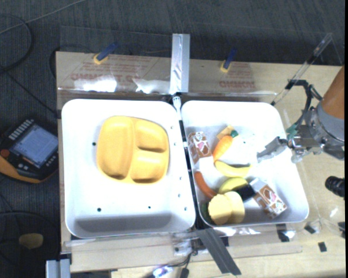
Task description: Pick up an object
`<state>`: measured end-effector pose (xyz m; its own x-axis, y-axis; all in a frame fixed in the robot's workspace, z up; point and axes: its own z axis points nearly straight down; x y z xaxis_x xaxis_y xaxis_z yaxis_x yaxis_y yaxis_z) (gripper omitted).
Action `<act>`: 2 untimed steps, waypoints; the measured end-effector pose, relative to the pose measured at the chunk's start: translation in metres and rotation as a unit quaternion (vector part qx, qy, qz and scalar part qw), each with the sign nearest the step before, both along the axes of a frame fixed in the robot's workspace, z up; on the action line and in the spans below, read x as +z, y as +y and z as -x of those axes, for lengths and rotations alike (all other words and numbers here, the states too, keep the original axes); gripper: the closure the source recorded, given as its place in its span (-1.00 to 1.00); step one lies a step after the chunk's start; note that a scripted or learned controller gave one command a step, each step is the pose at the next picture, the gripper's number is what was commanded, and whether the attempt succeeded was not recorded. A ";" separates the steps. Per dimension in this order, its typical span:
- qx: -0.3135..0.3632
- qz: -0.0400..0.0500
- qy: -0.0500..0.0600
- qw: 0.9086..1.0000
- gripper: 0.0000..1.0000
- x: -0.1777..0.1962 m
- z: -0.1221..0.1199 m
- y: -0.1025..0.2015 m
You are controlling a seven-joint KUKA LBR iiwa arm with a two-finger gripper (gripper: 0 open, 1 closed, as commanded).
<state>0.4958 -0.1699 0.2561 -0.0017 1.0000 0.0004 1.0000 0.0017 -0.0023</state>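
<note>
The right bin [278, 120] holds several toy foods. A yellow banana [231, 168] lies in the middle, with an orange carrot [223, 145] and a white piece [244, 146] just behind it. A small printed box [198, 145] stands by the left wall and another printed box [270, 200] lies at the front right. A pale yellow block [226, 208], a yellow-green fruit [233, 184] and a red piece [202, 184] sit at the front. My gripper [266, 150] hangs low over the bin's right half, pointing left, close to the white piece and the banana's right end.
The left bin [81, 201] carries a yellow divided plate [133, 149]. A metal divider post [180, 62] stands behind the seam between the bins. A handheld controller [29, 149] lies on the floor at left. The arm [330, 126] enters over the right bin's right rim.
</note>
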 end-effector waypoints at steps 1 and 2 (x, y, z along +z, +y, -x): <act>0.000 0.000 0.000 1.000 -1.00 0.000 0.000 0.000; -0.023 0.000 0.000 1.000 -1.00 -0.063 -0.047 0.057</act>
